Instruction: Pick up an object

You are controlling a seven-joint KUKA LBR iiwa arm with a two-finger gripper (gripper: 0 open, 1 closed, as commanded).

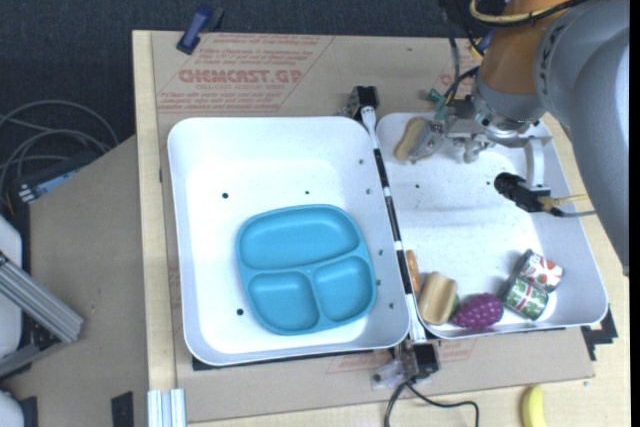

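Over the right bin's (pixel 470 205) far-left corner, my gripper (pixel 440 137) is hovering beside a tan object (pixel 408 141); its state I cannot tell. I'm worrying it's pinning it against the wall.

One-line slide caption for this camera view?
KUKA arm's gripper hovers at the right bin's far end; blue divided plate lies in the left bin.

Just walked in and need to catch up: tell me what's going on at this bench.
A grey robot arm reaches in from the right, its end effector low over the far end of the right bin, beside a tan object there. No grasp is visible. A purple grape bunch, a small can and a bread-like piece lie at that bin's near end. The left bin holds a blue divided plate.
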